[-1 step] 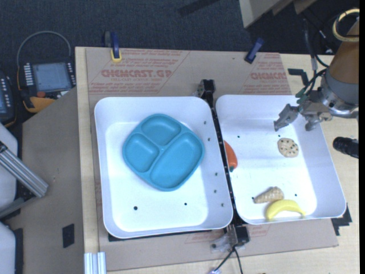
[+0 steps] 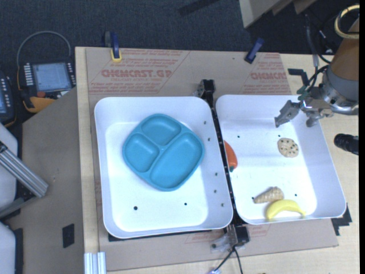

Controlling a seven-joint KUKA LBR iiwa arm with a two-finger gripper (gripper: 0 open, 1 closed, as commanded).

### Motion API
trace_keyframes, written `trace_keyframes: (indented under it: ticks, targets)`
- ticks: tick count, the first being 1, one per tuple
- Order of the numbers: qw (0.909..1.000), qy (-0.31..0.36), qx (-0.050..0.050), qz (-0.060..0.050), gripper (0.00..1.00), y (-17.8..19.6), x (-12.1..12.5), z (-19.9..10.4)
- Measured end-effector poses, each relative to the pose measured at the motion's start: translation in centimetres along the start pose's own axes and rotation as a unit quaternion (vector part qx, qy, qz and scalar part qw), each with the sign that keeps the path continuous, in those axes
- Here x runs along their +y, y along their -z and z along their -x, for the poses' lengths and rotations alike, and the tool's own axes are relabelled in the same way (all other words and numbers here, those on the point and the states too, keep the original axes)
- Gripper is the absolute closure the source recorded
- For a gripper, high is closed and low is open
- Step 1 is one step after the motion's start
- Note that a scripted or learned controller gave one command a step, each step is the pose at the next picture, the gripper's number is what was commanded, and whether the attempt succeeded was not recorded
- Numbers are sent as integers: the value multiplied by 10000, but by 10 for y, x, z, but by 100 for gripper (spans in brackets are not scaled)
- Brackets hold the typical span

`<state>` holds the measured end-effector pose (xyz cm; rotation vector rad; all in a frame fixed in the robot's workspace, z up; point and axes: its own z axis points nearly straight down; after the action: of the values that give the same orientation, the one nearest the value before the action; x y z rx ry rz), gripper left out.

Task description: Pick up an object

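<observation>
Nearest you, a yellow banana (image 2: 284, 209) lies in the right bin (image 2: 325, 170) beside a tan shell-like piece (image 2: 268, 195). Farther back sits a cookie (image 2: 288, 147); an orange object (image 2: 230, 154) rests against the left wall. Above the cookie, your gripper (image 2: 297, 113) hovers, fingers spread, gripping nothing. A blue divided plate (image 2: 163, 151) fills the left bin (image 2: 114, 210).

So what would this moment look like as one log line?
gripper: open, nothing held | position: above cookie, right bin | banana: near edge | plate: left bin
</observation>
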<state>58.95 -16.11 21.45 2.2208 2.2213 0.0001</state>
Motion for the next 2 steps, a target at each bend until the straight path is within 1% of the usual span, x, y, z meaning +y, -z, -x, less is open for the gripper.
trace_keyframes:
  ticks: [1, 2]
  targets:
    - [10000, -5, 8, -30, 0, -52, 2, 10]
    - [10000, 0, 10, -27, 0, -111, -3, 2]
